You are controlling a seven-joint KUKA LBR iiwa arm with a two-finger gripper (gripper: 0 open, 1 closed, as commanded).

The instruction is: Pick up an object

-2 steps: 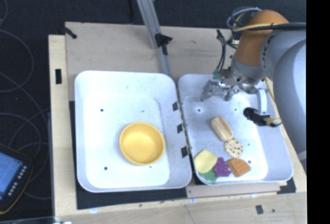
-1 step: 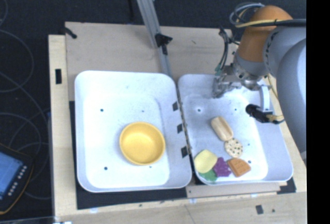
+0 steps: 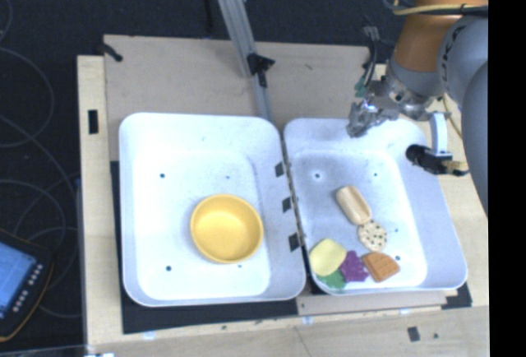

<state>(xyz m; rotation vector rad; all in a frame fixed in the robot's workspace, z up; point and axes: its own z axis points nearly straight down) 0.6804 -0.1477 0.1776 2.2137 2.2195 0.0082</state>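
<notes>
My gripper point(image 3: 358, 126) hangs over the far rim of the right bin point(image 3: 427, 220), above its back left part, with nothing seen between its tips. Well in front of it lies a tan bread roll point(image 3: 353, 204). Nearer the front edge sit a spotted cookie point(image 3: 372, 234), a yellow-green fruit piece point(image 3: 327, 257), purple grapes point(image 3: 354, 266) and an orange wedge point(image 3: 381, 266), huddled together. A yellow bowl point(image 3: 226, 227) stands in the left bin point(image 3: 148, 183).
A grey metal post point(image 3: 234, 14) slants down from the top to the divide between the bins. The bench edge runs around both bins. A dark tablet point(image 3: 16, 277) lies at the lower left, off the bench.
</notes>
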